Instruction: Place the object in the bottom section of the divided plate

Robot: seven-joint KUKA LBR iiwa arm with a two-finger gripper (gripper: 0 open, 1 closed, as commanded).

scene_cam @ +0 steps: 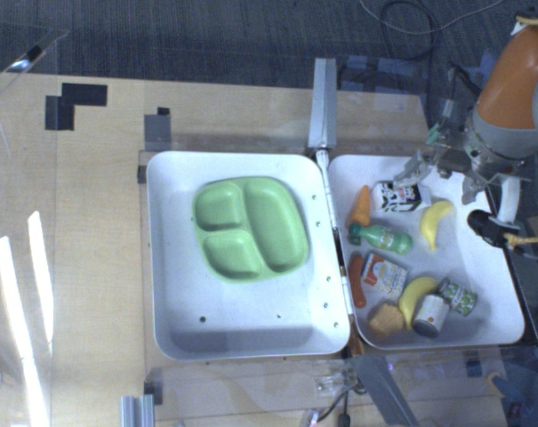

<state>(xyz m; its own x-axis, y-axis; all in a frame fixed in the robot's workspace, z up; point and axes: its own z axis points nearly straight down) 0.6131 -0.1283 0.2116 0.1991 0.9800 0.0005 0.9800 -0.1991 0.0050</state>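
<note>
Plate: your green divided plate (249,228) lies in the left bin (171,265), toward its upper middle, all three sections bare.
Objects: you have the pickable things in the right bin (482,265) — a carrot (362,205), a black-and-white carton (398,197), a green bottle (381,237), two bananas (434,222) (415,294), a flat packet (383,276), a red stick (356,281), a brown lump (386,319) and two cans (429,315) (458,297).
Hand: you see the hand (421,169) low over the right bin's upper part, just beside the carton; whether its fingers are apart or together, you cannot tell, and nothing is seen held.
Arm: your grey arm (509,123) with its orange band enters from the right.
Bench: the two bins sit side by side on the wooden bench (73,238).
</note>
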